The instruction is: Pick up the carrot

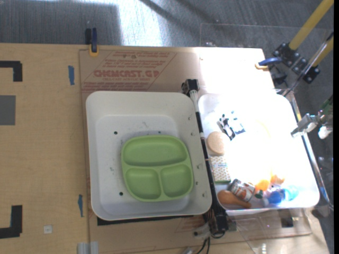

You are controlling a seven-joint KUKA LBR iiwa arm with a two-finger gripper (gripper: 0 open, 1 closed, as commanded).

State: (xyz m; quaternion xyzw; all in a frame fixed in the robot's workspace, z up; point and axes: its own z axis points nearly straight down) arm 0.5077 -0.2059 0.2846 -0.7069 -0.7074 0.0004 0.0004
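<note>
The right bin [296,142] is washed out by bright light. Near its front edge lies a cluster of small items. In that cluster sits an orange piece [261,185] that looks like the carrot, with a second orange bit [277,180] just right of it. Glare hides the carrot's full shape. A blue item [275,196] lies against it on the right and a small can [242,189] on the left.
The left bin [100,142] holds a green divided plate [157,167]. The right bin also holds a tan round item [215,143], a black-and-white object [231,125], a printed packet [220,171] and a brown oblong item [231,199]. A yellow pole with clamps [296,52] stands at the back right.
</note>
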